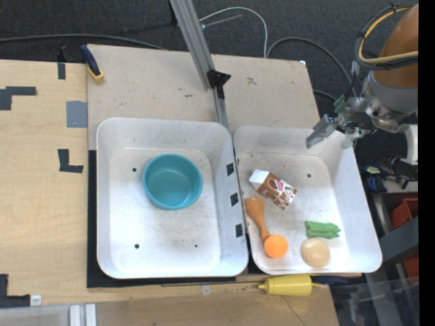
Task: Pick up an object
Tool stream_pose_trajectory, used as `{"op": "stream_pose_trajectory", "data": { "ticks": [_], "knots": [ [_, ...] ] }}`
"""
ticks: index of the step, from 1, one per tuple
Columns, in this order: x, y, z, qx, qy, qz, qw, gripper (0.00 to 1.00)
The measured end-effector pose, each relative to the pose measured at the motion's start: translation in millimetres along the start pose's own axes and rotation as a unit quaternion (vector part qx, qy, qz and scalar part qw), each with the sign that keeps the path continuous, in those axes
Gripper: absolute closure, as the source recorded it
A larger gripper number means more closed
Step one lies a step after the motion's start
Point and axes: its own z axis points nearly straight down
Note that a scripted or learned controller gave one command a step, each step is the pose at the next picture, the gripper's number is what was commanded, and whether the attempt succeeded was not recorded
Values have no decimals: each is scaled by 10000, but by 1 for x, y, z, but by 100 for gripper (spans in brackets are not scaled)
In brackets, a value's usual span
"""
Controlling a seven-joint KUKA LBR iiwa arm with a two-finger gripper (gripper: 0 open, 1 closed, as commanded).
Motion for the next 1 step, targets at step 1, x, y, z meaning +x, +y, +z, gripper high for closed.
{"op": "stream_pose_trajectory", "data": {
  "ticks": [1],
  "knots": [
    [0,0,0,0,0,0,10000,0]
  ]
}}
